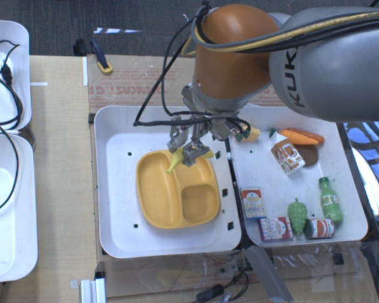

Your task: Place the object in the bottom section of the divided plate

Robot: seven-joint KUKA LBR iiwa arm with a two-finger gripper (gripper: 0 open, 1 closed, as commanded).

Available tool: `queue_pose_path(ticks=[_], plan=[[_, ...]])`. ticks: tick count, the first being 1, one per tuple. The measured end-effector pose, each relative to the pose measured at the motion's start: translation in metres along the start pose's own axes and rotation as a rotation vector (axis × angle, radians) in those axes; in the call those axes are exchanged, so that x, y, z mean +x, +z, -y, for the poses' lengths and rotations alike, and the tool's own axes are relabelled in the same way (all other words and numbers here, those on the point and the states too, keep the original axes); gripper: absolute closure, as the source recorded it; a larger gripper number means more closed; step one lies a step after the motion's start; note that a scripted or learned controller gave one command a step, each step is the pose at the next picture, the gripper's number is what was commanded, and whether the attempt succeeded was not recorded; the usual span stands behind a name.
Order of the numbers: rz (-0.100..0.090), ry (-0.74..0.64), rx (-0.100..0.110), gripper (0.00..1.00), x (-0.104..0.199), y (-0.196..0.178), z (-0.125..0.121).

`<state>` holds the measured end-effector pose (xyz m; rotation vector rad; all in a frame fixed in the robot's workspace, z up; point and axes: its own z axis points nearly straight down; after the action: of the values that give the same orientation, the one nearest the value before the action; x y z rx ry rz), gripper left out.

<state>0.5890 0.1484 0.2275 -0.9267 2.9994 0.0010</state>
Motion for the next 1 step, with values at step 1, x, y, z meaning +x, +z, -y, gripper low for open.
queue_pose_path(ticks=[1], plan=[[0.002,-0.118,0.0,1.0,-0.0218,0.0036,-0.0072]])
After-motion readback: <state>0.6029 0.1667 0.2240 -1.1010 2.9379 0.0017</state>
